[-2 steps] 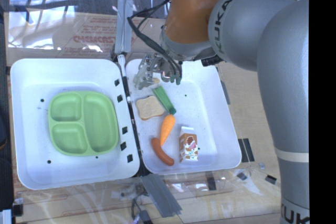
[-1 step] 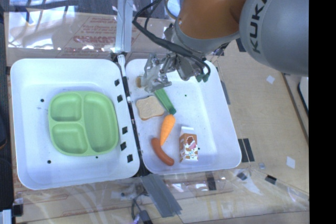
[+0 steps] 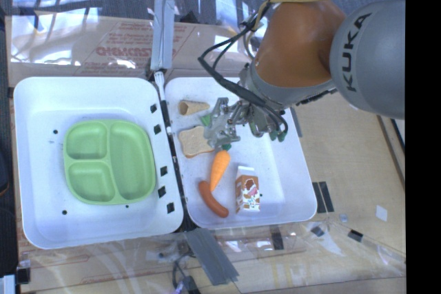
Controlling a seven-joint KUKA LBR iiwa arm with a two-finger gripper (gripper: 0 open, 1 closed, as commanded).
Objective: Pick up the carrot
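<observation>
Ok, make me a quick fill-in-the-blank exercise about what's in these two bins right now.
1. The green divided plate lies in the ____ bin.
2. The carrot lies between the toast slice and the ____ carton.
3. The sausage lies right next to the carrot's ____ end.
4. The pincer hangs just above the ____.

Missing words: left; juice; narrow; carrot

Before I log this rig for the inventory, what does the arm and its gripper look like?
The arm is grey with black KUKA lettering and a broad orange band above the wrist. Black cables loop along it. The gripper is a small grey metal assembly with green touches.
</observation>
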